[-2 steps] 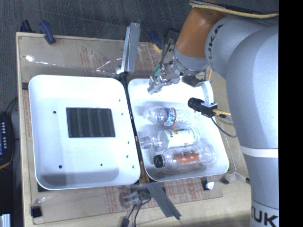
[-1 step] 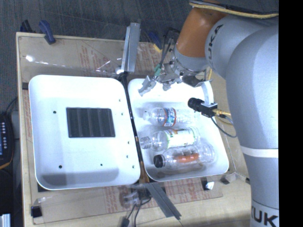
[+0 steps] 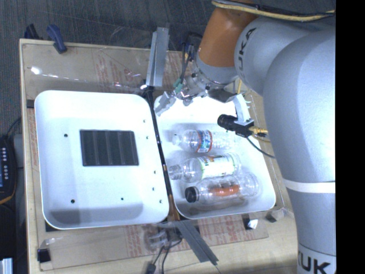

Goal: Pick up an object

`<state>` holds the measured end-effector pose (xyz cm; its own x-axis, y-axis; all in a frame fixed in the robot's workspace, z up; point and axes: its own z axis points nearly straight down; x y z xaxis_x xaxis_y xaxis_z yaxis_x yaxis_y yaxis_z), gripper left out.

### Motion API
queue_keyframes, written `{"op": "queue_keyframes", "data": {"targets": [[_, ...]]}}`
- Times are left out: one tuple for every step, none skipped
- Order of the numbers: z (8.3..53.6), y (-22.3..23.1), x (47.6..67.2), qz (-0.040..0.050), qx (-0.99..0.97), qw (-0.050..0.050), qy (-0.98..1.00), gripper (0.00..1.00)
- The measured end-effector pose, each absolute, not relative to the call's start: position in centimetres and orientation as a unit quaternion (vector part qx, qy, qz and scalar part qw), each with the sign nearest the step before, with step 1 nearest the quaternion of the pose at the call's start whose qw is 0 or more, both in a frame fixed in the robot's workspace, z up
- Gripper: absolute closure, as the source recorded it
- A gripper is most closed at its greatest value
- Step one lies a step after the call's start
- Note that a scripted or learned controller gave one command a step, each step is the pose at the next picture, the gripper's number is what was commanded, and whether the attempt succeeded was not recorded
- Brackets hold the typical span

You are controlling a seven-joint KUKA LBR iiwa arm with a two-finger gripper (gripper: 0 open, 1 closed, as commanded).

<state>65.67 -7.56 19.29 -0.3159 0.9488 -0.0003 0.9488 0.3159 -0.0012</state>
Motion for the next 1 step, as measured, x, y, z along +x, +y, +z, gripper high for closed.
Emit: {"op": "queue_keyframes", "data": {"targets": [[13.82, -10.45, 61.25, -0.0005, -0.548, -0.002, -0.836, 0.00]]}}
